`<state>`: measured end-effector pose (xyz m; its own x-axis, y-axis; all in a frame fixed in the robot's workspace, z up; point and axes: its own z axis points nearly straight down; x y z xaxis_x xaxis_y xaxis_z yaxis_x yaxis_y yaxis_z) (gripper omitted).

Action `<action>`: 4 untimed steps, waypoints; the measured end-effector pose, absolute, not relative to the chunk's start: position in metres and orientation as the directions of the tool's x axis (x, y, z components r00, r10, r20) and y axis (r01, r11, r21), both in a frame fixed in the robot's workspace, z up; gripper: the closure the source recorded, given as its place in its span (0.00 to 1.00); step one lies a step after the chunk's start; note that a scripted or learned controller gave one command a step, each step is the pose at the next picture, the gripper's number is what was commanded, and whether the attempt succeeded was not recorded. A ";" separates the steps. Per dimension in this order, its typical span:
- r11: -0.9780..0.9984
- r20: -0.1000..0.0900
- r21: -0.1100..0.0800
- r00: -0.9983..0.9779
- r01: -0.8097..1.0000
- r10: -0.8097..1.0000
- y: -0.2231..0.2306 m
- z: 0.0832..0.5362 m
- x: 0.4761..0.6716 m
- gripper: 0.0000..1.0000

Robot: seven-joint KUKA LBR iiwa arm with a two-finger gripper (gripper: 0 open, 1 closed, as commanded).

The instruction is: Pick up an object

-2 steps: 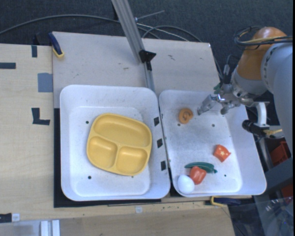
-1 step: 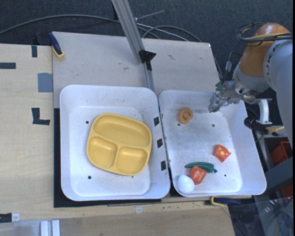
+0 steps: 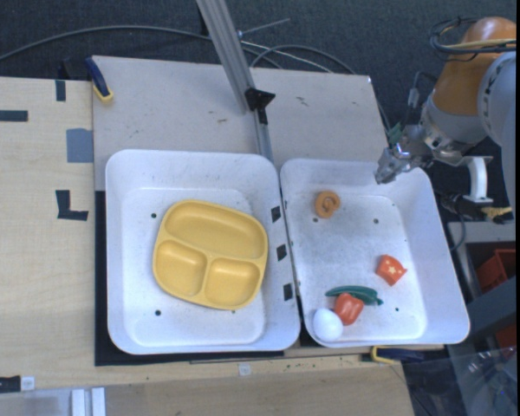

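The gripper (image 3: 388, 170) hovers over the right bin's (image 3: 442, 232) far right corner; its grip state is unreadable. An orange roll (image 3: 327, 204) lies near the far edge; descending here risks striking the rim.

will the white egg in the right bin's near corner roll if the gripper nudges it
Probably. The white egg looks smooth and rounded, so it may slip from a pinch. It sits against the bin wall and red pepper, which may limit rolling.

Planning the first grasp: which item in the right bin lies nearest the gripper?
The tan swirl piece, alone near the bin's far edge, closest to the gripper; the others cluster at the near end.
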<state>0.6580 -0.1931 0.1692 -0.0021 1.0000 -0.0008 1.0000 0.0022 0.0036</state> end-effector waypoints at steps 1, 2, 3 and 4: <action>0.002 -0.002 0.005 -0.002 1.000 1.000 -0.196 0.233 0.659 1.00; 0.002 0.000 0.002 -0.002 1.000 1.000 -0.195 0.250 0.660 1.00; 0.006 0.002 0.000 -0.006 1.000 1.000 -0.140 0.255 0.647 1.00; 0.006 0.002 -0.002 -0.006 1.000 1.000 -0.087 0.254 0.637 1.00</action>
<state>0.6366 -0.0870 0.2541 -0.0064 1.0000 0.0022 1.0000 0.0064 -0.0018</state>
